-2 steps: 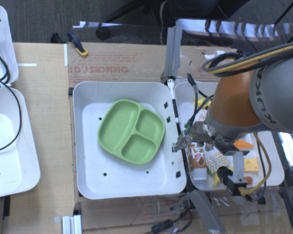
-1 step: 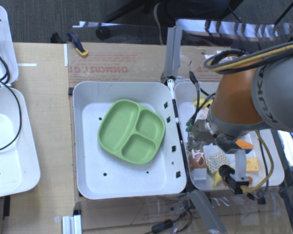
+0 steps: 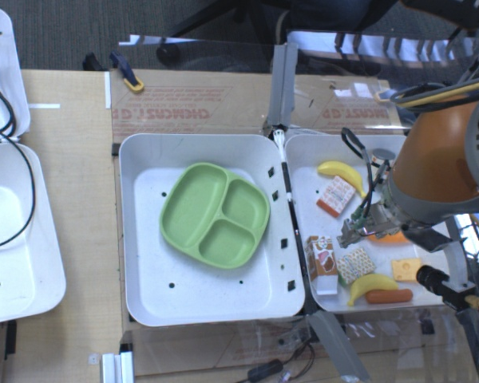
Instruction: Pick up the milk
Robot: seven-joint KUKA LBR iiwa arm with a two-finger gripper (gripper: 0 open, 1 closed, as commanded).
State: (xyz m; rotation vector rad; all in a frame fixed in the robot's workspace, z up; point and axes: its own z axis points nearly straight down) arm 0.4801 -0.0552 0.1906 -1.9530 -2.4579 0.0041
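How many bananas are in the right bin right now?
2. One banana lies near the back of the right bin, beside the orange carton. The other banana lies near the front, just above the sausage. The arm covers part of the bin, so more could be hidden.

You're looking at red print on the cardboard sheet [image 3: 223,102] behind the bins, upside down from this angle; it seems to say "CHEMCAST GP". The small carton's [image 3: 322,258] label is too small for you to read.
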